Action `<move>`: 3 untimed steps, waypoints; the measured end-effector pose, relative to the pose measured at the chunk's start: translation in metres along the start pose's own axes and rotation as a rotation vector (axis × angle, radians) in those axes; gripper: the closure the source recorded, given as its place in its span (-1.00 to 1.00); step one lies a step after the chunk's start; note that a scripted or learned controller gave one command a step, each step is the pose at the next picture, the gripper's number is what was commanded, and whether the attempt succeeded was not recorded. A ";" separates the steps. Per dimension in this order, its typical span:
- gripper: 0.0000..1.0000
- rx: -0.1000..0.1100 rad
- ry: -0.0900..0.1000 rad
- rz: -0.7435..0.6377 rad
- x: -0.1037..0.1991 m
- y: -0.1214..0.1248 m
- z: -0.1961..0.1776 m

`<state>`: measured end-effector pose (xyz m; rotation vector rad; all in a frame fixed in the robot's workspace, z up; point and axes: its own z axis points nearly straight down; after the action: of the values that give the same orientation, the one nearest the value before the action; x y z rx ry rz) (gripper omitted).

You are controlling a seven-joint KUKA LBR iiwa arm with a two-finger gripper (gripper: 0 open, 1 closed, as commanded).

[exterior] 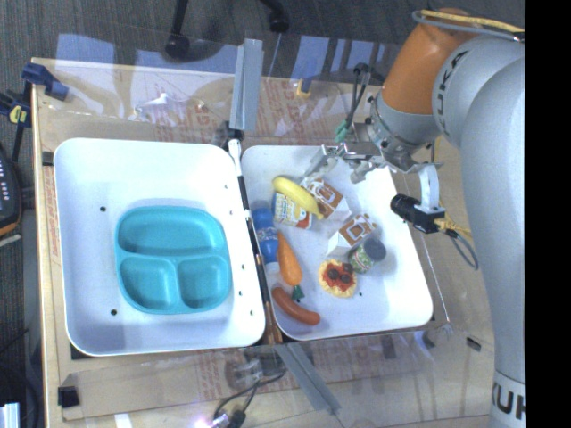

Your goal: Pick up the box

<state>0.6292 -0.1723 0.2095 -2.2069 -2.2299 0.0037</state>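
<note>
Bench w/ two white bins (406, 306), gripper (343, 160) open over right one's upper edge, approach step, next needs lowering onto box (322, 196).

Both bins are white: left bin (76, 239), right bin (406, 288). The divided tray (171, 259) is turquoise. The banana (296, 195) is yellow; the carrot (289, 261) is orange with a green top. The sausage (295, 307) is red-brown. The box (357, 231) is white with a brown panel. The arm (486, 150) is grey with an orange band.
</note>
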 end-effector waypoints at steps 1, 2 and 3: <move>-1.00 0.001 -0.001 -0.072 0.006 -0.039 0.111; -1.00 -0.014 -0.017 -0.203 0.017 -0.055 0.113; -1.00 -0.005 -0.004 -0.496 0.053 -0.022 0.070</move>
<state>0.6068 -0.1195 0.1394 -1.5951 -2.7087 0.0006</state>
